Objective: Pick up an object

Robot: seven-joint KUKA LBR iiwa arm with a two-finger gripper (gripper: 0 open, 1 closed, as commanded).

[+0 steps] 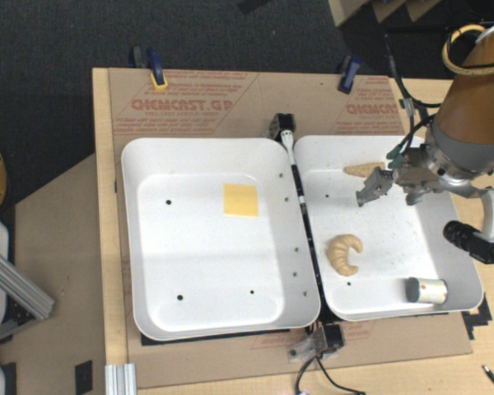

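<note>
My gripper (393, 191) hangs over the back part of the right bin (457, 263), its two dark fingers (371, 190) spread open with nothing between them. A small tan pastry piece (362, 169) lies just behind and left of the fingers, close to them. A croissant (344, 254) rests in the middle of the right bin, nearer the front than the gripper. A short white and tan cylinder with a dark end (426, 290) lies at the bin's front right. A flat yellow square (240, 200) sits in the left bin (148, 245).
A black ridge (303, 220) where the rims meet separates the two bins. The arm's grey and orange body (471, 113) looms over the right bin's far right corner. Blue clamps (155, 66) hold the board at the back.
</note>
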